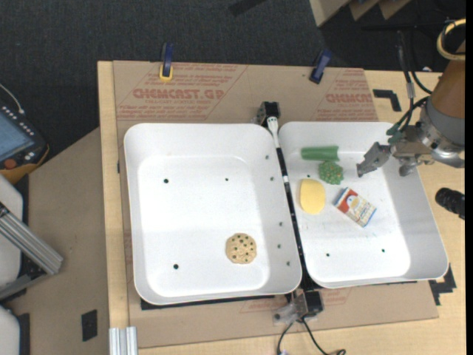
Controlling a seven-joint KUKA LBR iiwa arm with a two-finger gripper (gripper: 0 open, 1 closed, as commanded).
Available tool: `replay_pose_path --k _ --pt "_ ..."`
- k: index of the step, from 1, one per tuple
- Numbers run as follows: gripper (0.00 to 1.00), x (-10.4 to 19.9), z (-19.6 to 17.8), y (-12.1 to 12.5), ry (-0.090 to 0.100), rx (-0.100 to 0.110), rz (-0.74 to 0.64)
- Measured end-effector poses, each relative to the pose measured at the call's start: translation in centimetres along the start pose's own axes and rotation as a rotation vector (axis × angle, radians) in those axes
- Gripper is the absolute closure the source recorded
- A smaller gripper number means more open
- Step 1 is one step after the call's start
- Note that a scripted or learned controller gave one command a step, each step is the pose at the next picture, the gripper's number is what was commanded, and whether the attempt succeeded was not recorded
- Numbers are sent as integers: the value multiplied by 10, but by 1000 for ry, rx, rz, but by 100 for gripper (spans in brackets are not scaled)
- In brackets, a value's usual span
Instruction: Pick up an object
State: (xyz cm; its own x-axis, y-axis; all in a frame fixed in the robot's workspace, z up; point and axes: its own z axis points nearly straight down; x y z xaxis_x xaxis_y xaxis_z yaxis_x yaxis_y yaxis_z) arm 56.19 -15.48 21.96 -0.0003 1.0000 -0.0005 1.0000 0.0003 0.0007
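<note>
I see my pincer [389, 163] open, gripping nothing, over the right bin's [414, 261] far side, near the broccoli [331, 172] and lemon [312, 197].

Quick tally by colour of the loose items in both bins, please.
Green: 2, a cylinder and a bumpy clump
Yellow: 1, oval piece
Tan: 1, cookie
Red and white: 1, small packet
Total: 5

Two glossy white plastic bins [148, 198] sit on matt brown cardboard [222, 87]; the cookie [241, 248] looks rough and speckled.
</note>
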Motion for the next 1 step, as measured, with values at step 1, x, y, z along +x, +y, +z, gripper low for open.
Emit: replay_pose_path --k 1 --pt "100 0 -11 1 -1 -3 -1"
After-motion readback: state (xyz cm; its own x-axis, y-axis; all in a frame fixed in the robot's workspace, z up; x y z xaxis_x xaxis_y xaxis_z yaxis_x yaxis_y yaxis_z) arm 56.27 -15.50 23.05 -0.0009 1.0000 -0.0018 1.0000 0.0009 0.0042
